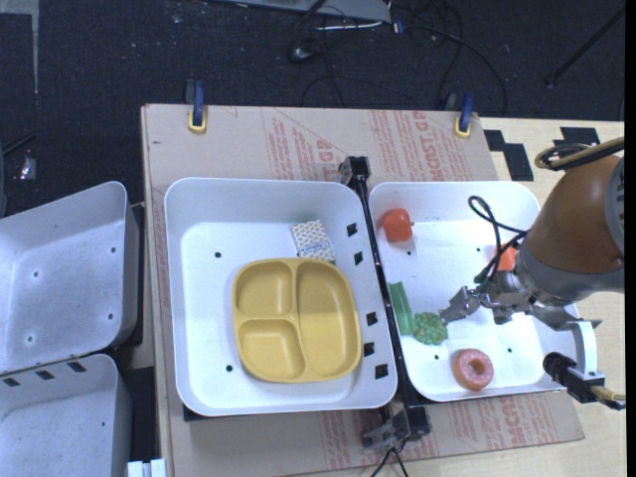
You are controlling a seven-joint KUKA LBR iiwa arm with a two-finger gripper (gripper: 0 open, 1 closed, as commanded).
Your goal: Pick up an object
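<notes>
From my seat the overhead camera looks down on two white bins side by side on a cardboard-covered bench. I take the black divider (376,266) between them as my landmark.

Left of the divider, the left bin (199,266) holds a yellow plate (296,320) with three compartments, and a small patterned packet (310,237) lies just beyond the plate's far edge, close to the divider.

Right of the divider, the right bin (437,207) carries the loose pieces. An orange-red block (397,225) sits near the divider toward the far wall. A green stick (400,306) lies just beside the divider, with a green broccoli-like toy (430,328) touching its near end. A pink doughnut (473,369) rests further from the divider, by the bin's near wall.

The arm (576,237) comes in from the side opposite the divider (its orange band fills that side of the bin). The gripper (463,306) hangs low just beside the broccoli toy, on the side away from the divider. I cannot tell how its jaws stand, and I see nothing between them. A small orange piece (506,257) peeks out beside the wrist.
</notes>
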